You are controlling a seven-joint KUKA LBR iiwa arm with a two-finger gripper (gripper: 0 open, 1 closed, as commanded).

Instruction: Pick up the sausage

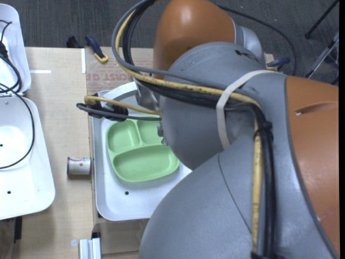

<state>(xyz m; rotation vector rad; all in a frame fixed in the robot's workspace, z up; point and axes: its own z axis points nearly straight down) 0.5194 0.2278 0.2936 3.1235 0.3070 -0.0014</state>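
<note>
I see a divided tray lying in the right bin, with the arm above its right part.

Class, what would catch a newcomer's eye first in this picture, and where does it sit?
The big grey and orange arm fills the right and centre, draped in black and yellow cables. Under it at centre left, a green divided tray lies in a white bin. A small can lies left of that bin.

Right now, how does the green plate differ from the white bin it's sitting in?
The green plate is pale green and split into compartments; the white bin is plain white and undivided. The plate is smaller and lies inside the bin, which surrounds it. Both are shallow with rounded corners, and the arm covers part of each.
</note>
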